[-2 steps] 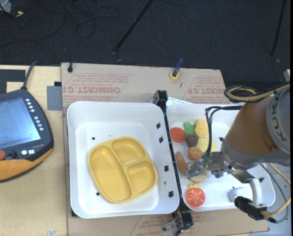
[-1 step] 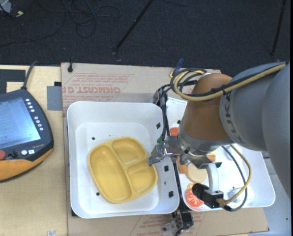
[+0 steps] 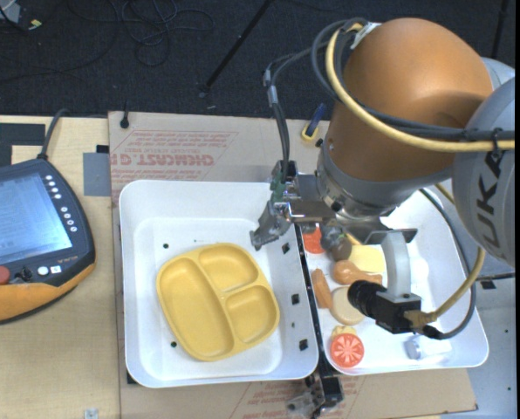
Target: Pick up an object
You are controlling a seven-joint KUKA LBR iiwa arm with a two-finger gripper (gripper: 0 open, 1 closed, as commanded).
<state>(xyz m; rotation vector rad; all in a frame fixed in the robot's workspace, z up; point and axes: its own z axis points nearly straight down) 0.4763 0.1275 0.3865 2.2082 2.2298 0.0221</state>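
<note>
Pincer (image 3: pixel 330 238) hanging over the right bin (image 3: pixel 456 343), can't tell about grip from up here. Closest pick: tomato slice (image 3: pixel 346 349) toward the near rim, past the drumstick-like piece (image 3: pixel 352 271).

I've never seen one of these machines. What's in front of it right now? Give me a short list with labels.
arm: grey KUKA arm with orange band, reaching in from the right over the right bin
left bin: shallow white bin holding a yellow three-compartment plastic tray
right bin: shallow white bin with small toy foods, among them a round red tomato slice
beside the bins: grey and orange control tablet with a screen, at the left
</note>
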